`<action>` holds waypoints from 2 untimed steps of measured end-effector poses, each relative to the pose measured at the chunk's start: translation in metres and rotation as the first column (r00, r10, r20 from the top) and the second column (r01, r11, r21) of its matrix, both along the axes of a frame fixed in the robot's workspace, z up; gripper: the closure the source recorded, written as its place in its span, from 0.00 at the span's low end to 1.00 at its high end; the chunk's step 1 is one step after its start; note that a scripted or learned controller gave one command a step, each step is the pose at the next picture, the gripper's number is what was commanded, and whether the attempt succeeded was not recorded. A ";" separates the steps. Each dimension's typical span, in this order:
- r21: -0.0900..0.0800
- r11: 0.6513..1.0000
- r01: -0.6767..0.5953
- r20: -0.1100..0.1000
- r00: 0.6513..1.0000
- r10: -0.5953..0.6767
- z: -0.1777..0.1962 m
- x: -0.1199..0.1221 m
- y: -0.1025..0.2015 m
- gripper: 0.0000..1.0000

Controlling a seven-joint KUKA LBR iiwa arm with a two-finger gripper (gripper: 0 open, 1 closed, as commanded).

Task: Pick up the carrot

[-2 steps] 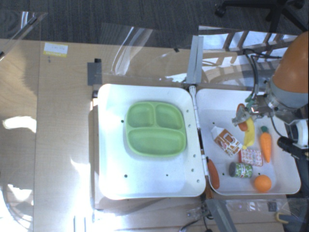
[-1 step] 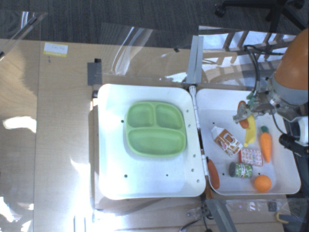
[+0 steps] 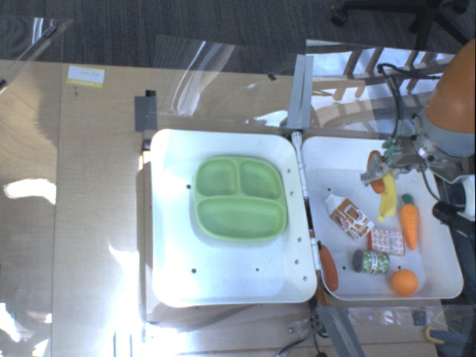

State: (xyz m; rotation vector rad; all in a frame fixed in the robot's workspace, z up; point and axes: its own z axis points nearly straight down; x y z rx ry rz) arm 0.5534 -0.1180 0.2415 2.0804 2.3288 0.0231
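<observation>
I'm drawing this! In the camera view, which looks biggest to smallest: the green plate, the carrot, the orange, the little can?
1. Green plate, by far the biggest.
2. Carrot, long and thin.
3. Orange and little can: they look about alike, so I can't rank them.

Divided plate (image 3: 240,199) in left bin (image 3: 171,274), centre frame, carrot (image 3: 409,224) in right bin (image 3: 446,285) at right, banana (image 3: 387,199) just left of it, gripper (image 3: 387,166) above banana
</observation>
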 end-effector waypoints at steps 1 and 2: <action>0.000 0.995 -0.105 -0.019 0.994 0.105 -0.105 -0.029 -0.048 1.00; 0.001 0.988 0.153 -0.016 0.988 -0.153 -0.029 0.037 -0.007 1.00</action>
